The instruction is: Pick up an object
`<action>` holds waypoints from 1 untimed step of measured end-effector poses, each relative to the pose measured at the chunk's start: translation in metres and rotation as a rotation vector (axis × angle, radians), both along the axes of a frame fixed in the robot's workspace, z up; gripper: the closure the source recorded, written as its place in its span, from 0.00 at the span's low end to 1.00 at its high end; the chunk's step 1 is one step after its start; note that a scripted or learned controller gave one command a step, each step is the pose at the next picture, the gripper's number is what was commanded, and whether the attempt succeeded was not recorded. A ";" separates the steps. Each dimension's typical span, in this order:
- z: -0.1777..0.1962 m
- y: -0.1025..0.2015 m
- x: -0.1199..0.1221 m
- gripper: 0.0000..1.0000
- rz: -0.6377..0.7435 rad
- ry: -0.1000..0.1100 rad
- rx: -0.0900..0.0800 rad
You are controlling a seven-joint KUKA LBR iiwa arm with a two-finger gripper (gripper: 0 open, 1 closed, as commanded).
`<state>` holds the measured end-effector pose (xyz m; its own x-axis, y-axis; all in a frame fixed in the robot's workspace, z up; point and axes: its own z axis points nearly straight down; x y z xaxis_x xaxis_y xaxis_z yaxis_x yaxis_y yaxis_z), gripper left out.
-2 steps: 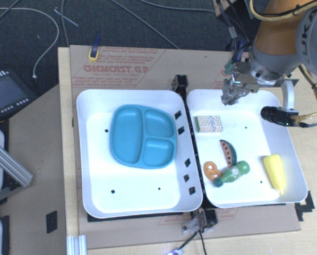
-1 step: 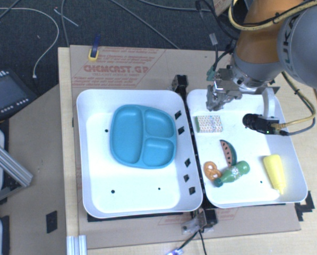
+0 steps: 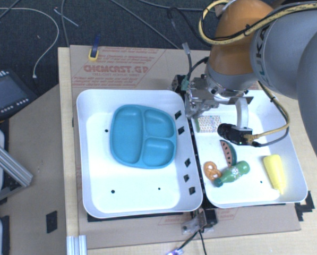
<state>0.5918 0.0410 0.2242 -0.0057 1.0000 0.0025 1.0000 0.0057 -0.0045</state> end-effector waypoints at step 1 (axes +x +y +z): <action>-0.007 0.046 -0.020 1.00 -0.001 0.000 0.000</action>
